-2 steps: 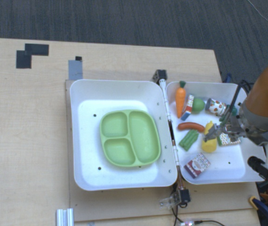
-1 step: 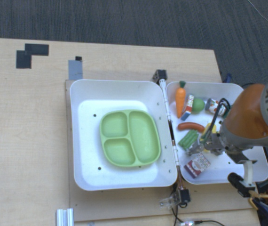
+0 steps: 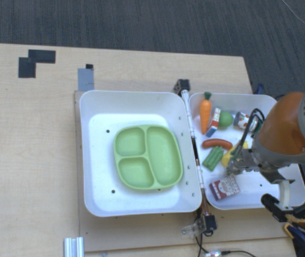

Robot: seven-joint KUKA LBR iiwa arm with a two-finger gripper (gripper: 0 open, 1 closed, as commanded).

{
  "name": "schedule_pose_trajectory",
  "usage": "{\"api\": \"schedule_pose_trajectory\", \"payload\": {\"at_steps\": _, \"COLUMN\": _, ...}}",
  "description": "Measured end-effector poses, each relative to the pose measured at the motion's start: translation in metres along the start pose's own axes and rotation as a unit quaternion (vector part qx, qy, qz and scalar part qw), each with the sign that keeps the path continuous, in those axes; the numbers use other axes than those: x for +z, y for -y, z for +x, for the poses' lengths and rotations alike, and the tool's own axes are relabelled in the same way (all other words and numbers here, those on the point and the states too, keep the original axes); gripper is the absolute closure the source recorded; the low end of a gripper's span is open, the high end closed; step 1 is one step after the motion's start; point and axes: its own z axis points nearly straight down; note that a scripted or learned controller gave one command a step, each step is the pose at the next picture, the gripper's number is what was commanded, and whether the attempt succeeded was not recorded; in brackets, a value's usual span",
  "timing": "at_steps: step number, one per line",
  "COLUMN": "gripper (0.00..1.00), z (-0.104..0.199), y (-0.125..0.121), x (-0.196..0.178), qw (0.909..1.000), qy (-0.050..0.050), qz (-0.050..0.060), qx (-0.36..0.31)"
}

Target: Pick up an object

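Across the left bin (image 3: 88, 159), a green divided plate (image 3: 148, 157) sits centred with bare white floor all round. Rightward, the right bin (image 3: 259, 191) crowds a carrot (image 3: 205, 111), sausage (image 3: 217, 143), green pod (image 3: 213, 157) and red-white packet (image 3: 225, 188). Just above the packet hangs the gripper (image 3: 235, 165); its opening I cannot tell.
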Motion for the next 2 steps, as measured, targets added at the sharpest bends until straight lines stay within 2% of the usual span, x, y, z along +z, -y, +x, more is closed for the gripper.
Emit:
{"api": "schedule_pose_trajectory", "payload": {"at_steps": 1, "gripper": 0.00, "z": 0.000, "y": 0.000, "x": 0.000, "qw": 1.0000, "qy": 0.000, "qz": 0.000, "qx": 0.000}}
{"api": "schedule_pose_trajectory", "payload": {"at_steps": 2, "gripper": 1.00, "z": 0.001, "y": -0.002, "x": -0.010, "qw": 1.0000, "qy": 0.000, "qz": -0.002, "qx": -0.001}}
